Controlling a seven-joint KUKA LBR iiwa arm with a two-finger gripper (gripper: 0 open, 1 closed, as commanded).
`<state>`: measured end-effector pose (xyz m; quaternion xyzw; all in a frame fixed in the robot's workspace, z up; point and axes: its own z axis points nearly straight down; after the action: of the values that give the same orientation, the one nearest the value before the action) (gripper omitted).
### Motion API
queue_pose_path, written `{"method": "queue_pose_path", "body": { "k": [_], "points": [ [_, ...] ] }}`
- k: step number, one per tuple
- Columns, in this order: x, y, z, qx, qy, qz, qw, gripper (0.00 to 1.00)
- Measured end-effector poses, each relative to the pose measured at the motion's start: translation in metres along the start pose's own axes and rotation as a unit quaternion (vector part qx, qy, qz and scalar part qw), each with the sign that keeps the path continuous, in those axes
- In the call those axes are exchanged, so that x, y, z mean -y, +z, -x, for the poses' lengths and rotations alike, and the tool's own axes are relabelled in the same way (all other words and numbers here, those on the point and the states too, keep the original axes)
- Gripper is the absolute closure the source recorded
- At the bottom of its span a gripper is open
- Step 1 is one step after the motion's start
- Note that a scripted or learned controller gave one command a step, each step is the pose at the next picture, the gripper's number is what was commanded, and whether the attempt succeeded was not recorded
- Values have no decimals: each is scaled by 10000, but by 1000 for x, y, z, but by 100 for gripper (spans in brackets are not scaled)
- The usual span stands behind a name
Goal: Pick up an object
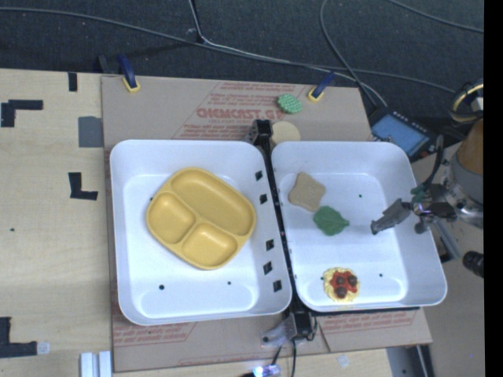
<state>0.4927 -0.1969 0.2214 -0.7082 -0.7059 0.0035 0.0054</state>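
Fingers: can't tell whether they're spread or closed, gripper point(391, 220) is a dark blur at the right bin's point(393, 157) right wall, nothing visible between them. Candidates in that bin: leaf point(331, 221) nearest, toast point(306, 192) just beyond it, pizza point(340, 283) near the front wall. I'd go for the leaf: centre over it, descend straight, avoid dragging it into the toast.

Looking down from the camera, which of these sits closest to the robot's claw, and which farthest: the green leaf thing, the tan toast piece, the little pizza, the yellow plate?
From the gripper, at the right bin's right edge:
1. Green leaf, mid right bin, just left of it.
2. Small pizza, at that bin's front; nearly a tie with the leaf, slightly farther.
3. Tan toast, toward the divider.
4. Yellow divided plate, in the left bin.
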Motion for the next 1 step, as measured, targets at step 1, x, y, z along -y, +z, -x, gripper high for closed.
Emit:
{"method": "queue_pose_path", "body": {
  "k": [1],
  "points": [
    [-3, -6, 0, 14, -20, 57, 10000, 0]
  ]
}}
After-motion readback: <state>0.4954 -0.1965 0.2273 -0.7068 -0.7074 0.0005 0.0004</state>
